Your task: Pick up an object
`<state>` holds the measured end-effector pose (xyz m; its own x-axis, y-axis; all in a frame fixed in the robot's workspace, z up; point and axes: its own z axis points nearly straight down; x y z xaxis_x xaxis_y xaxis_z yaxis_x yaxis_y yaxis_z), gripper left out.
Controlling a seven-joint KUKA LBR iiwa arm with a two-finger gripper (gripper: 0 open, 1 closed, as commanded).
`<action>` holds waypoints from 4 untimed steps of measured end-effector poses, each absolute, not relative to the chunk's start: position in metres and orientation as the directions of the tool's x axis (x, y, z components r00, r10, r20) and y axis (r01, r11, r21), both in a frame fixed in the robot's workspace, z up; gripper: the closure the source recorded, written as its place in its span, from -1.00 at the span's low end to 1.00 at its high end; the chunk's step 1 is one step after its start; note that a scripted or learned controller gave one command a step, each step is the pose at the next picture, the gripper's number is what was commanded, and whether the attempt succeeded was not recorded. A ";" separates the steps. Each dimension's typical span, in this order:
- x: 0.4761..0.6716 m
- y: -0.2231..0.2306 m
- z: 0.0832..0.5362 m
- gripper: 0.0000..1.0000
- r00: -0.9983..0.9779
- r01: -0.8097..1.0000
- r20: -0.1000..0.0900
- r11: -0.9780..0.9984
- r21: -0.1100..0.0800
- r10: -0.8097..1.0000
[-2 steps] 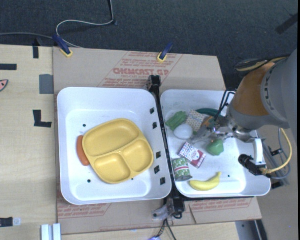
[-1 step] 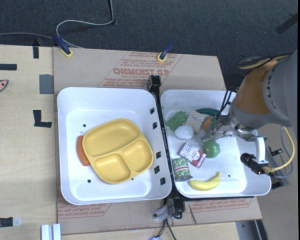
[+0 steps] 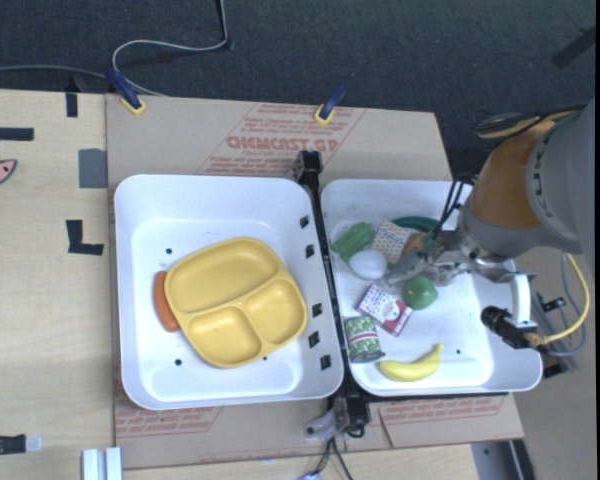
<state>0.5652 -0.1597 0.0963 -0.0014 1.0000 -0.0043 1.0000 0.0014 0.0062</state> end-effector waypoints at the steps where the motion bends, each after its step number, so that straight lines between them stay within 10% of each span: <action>1: 0.565 -0.159 0.105 1.00 -0.002 1.000 -0.003 0.002 0.005 1.000; 2: 0.565 -0.159 0.105 -1.00 -0.002 1.000 -0.003 0.002 0.005 1.000; 3: 0.535 -0.140 0.090 -1.00 0.001 1.000 -0.004 -0.001 0.016 1.000; 4: 0.535 -0.139 0.098 1.00 0.000 1.000 -0.002 0.000 0.013 1.000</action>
